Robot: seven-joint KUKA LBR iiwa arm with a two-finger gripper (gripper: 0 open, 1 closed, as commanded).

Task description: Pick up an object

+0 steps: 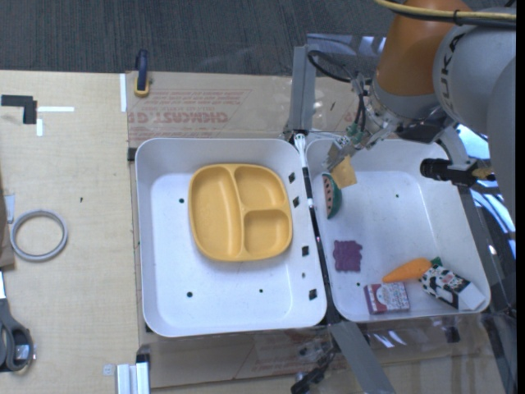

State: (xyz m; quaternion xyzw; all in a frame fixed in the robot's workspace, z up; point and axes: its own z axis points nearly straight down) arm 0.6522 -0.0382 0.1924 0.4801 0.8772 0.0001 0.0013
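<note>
Small tan block (344,173), likely light and stiff, pinched at its upper edge between gripper (340,159) fingers, twelve o'clock of watermelon-slice toy (331,194) in right white bin (459,228).

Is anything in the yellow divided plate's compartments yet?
Empty: all three compartments of the yellow plate show bare yellow; it lies flat in the left bin.

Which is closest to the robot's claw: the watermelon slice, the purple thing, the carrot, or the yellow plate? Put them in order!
From the gripper, in the camera view:
1. Watermelon slice, just below it by the right bin's left wall.
2. Purple piece, lower in the right bin.
3. Yellow plate, in the left bin; close to the purple piece, hard to call.
4. Carrot, low right.
</note>
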